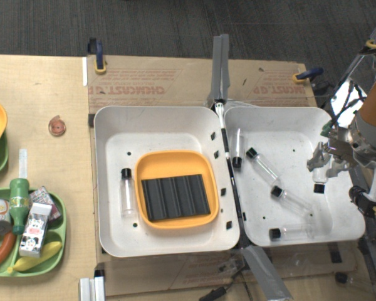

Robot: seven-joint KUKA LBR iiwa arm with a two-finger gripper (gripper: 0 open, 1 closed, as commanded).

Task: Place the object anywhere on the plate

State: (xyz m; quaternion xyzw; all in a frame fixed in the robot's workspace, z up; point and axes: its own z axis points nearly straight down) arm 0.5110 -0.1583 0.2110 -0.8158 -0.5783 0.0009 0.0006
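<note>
Lying in the right bin (pixel 263 121) are several clear tubes (pixel 262 165); the left bin (pixel 106 168) holds an orange plate (pixel 174 160) and another tube (pixel 126 192). Gripper (pixel 323 168) state: cannot tell.

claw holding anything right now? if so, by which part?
Cannot be told. The claw is over the right bin's right side, with a small black piece just below it, but the view is too small to show whether that is a gripped tube cap.

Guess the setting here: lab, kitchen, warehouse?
Most likely a robotics lab test bench. Two white bins sit on clamped cardboard, a robot gripper reaches over the right bin among clear capped vials, and toy food fills a green tray at the left.
</note>
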